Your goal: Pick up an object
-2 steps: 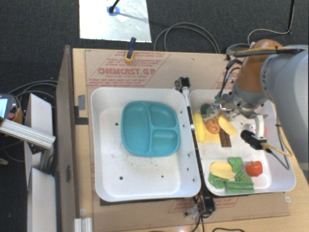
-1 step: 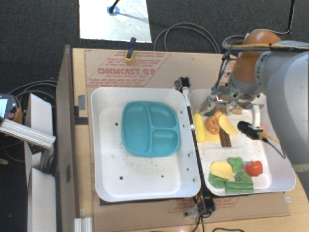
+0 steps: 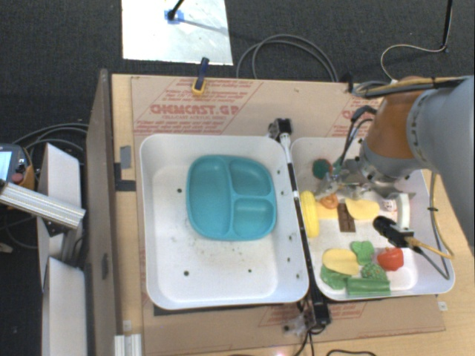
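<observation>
My gripper [image 3: 340, 185] is low in the right bin [image 3: 430, 288], near its far left part. It hangs just above a small orange piece [image 3: 328, 199] and a brown block [image 3: 346, 217]. A dark green round piece [image 3: 321, 168] lies just left of it. A pale yellow piece [image 3: 364, 210] lies close below the wrist. The arm's grey body and orange band [image 3: 390, 128] cover the bin's far right part.
The right bin also holds a long yellow piece [image 3: 309, 213], a yellow oval [image 3: 340, 259], leafy green pieces [image 3: 361, 252], a red tomato [image 3: 390, 258] and a green stick [image 3: 367, 286]. A teal divided plate [image 3: 230, 199] lies in the left bin [image 3: 171, 273].
</observation>
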Tool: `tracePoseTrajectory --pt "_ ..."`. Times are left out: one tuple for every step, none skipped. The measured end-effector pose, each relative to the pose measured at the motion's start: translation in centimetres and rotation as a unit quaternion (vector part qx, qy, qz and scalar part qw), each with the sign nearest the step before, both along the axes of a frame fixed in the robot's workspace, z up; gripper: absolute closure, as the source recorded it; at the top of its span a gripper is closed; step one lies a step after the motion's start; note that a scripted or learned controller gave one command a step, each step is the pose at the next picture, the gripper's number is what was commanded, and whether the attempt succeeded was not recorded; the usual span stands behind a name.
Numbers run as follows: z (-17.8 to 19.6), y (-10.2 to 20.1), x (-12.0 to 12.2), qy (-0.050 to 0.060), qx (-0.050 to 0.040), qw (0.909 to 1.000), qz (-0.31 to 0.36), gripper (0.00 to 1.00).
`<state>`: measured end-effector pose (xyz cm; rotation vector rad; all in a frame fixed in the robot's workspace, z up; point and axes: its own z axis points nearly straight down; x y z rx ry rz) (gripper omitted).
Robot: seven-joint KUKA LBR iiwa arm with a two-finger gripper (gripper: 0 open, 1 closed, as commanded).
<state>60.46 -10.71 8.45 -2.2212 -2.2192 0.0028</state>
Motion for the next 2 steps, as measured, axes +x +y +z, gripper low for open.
tracePoseTrajectory --pt "0.13 1.81 5.95 -0.005 -0.0003 1.0000 0.004 0.00" --pt "0.07 1.16 6.43 -0.001 0.0006 1.0000 0.003 0.00"
